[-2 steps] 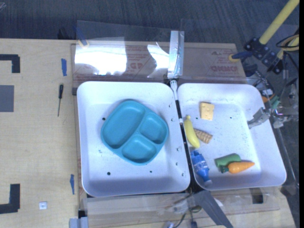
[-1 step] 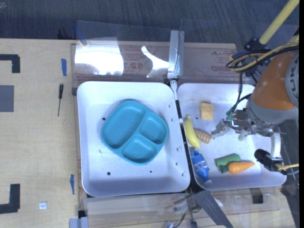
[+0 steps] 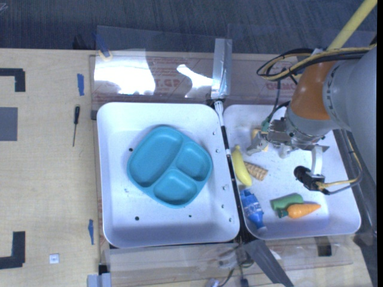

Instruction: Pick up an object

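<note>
Camera view: nothing is gripped by the claw (image 3: 263, 141) (its opening cannot be told). The banana (image 3: 242, 167) just below it is yet to be lifted.

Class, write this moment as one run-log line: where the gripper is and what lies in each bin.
gripper: over right bin | right bin: banana, carrot, blue bottle | left bin: blue divided plate | nothing lifted

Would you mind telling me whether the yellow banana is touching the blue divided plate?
Apart. The camera view shows the yellow banana in the right bin, the blue divided plate in the left, bin walls between.
</note>
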Controlling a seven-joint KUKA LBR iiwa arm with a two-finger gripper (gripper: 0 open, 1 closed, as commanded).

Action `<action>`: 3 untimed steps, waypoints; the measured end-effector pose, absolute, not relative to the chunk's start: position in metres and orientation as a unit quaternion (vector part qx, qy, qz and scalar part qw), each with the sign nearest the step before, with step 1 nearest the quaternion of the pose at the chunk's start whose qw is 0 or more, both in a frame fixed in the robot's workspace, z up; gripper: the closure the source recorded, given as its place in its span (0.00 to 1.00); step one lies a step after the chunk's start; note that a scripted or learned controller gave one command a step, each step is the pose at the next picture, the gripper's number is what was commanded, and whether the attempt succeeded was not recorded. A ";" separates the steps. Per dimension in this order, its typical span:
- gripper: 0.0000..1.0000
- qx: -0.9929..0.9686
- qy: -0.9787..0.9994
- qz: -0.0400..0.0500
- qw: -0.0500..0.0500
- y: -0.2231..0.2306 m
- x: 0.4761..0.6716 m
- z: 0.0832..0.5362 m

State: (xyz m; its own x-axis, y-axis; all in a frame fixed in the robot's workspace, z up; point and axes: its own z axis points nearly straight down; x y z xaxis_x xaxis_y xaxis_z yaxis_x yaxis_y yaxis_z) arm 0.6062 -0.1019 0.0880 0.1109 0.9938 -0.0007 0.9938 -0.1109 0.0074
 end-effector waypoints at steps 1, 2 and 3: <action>0.00 0.734 0.680 0.001 0.001 -0.121 0.660 0.086; 1.00 0.732 0.681 0.002 0.004 -0.119 0.662 0.099; 1.00 0.737 0.676 0.006 0.005 -0.077 0.592 0.227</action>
